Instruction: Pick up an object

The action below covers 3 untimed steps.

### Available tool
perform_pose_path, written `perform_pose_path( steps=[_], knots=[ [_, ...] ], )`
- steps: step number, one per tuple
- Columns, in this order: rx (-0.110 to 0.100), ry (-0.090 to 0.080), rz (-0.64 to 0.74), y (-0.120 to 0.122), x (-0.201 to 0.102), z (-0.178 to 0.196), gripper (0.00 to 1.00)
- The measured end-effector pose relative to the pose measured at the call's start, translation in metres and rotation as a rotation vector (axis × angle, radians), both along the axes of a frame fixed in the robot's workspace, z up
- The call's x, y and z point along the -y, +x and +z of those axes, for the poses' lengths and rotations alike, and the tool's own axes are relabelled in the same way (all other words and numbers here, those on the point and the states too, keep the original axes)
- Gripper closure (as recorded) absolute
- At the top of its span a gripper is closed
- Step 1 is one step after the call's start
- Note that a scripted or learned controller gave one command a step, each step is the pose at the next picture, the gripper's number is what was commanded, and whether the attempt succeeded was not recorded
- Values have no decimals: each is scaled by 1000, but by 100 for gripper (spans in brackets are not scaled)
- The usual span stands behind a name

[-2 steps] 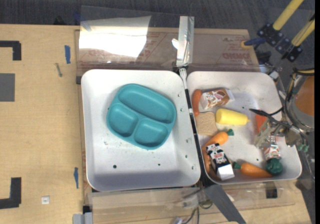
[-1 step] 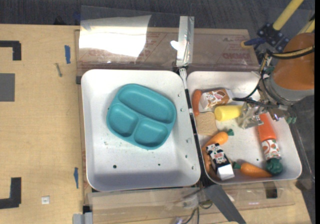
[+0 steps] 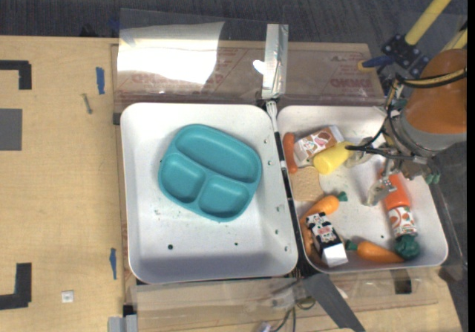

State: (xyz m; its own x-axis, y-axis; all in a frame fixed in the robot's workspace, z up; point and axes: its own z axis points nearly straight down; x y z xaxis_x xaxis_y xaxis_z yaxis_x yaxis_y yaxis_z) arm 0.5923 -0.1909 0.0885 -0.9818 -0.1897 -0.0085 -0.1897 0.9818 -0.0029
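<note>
My gripper (image 3: 381, 188) hangs low over the right bin (image 3: 439, 228), near its right side, under the grey arm with the orange band. Right beside it, on its right, lies an orange and white bottle (image 3: 400, 211); whether they touch I cannot tell. A yellow lemon-shaped toy (image 3: 331, 159) lies to the gripper's left, next to a white and red packet (image 3: 315, 143). Toy carrots lie at the bin's top left (image 3: 289, 151), in its middle (image 3: 323, 204) and along its front (image 3: 375, 251). A black and white carton (image 3: 324, 236) sits at the front left.
The left bin (image 3: 141, 234) holds a teal divided plate (image 3: 210, 170) in its middle. A clear plastic wall (image 3: 274, 63) stands behind both bins. Cables and a yellow pole (image 3: 438, 4) run near the arm at the upper right.
</note>
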Motion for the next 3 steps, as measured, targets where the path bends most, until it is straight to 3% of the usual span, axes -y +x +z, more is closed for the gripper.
perform_pose_path(
  steps=[1, 2, 3],
  knots=[
    [0, -1, 15, -52, 20, 0, 0],
    [6, -1, -95, -89, -13, 1, 0],
    [18, -3, -92, -85, -13, 14, 100]
  ],
)
